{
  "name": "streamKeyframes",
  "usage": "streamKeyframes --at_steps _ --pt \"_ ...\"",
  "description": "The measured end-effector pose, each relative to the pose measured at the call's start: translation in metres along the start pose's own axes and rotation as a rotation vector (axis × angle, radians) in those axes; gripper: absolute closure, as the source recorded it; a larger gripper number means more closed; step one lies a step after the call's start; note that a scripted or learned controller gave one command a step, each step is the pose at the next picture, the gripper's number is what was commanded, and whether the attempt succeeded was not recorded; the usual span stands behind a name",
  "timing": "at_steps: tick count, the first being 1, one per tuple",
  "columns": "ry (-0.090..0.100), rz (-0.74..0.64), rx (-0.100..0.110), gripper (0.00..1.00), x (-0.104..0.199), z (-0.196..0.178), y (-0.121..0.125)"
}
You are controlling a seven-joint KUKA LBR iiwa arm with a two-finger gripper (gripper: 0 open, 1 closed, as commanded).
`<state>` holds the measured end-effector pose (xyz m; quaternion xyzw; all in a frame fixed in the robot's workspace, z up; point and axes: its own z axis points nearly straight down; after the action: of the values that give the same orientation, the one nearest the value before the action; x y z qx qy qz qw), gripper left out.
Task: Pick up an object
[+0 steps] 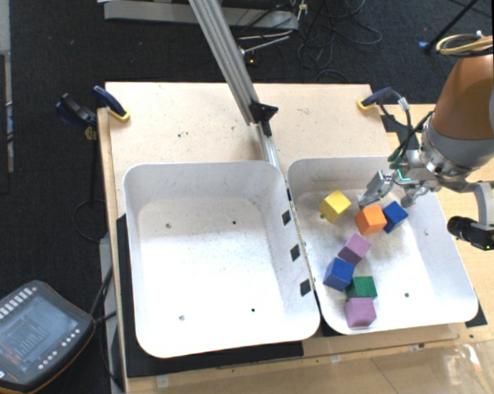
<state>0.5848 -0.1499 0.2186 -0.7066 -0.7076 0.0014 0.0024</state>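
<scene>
Blocks point(357, 252) in right bin point(447, 289)

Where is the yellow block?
The yellow block sits in the right bin, near its upper left part, just left of the orange block.

Wooden bench point(195, 121), pale top with dark specks. Two shallow white bins rest directly on it, side by side and touching: left bin point(138, 238), right bin point(455, 281). Blue-and-yellow clamps grip the far corners: left clamp point(104, 104), right clamp point(378, 99).
</scene>
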Motion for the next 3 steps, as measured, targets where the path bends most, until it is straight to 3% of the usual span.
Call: streamKeyframes --at_steps 1,3 --pt "-0.001 0.001 -0.003 0.00 0.000 -0.002 0.000" --pt "0.000 0.002 0.001 0.00 0.000 0.104 -0.005"
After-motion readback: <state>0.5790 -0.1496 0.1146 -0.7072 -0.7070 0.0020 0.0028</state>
